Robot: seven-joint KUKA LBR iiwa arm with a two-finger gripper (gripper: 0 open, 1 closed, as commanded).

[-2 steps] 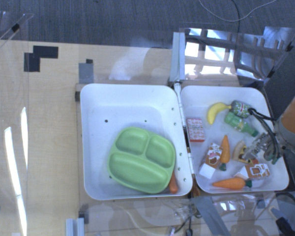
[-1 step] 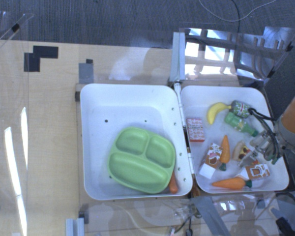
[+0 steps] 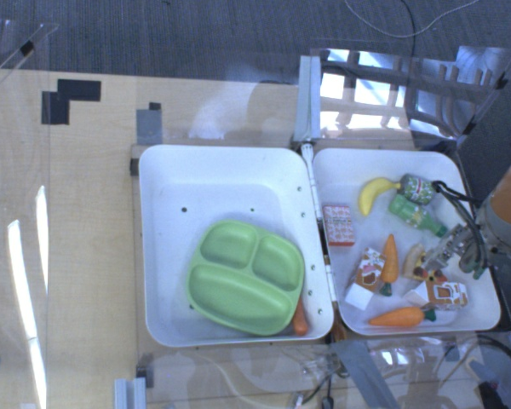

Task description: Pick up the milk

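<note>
Over the right bin (image 3: pixel 485 318), near its right rim, the end effector (image 3: pixel 456 254) hangs from the arm; whether it is spread or pressed together I cannot tell. Two small milk cartons lie below it: one milk carton (image 3: pixel 366 279) beside an upright carrot (image 3: pixel 390 258), another carton (image 3: pixel 443 294) at the near right corner. A green divided plate (image 3: pixel 245 277) sits in the left bin (image 3: pixel 166 177).
</note>
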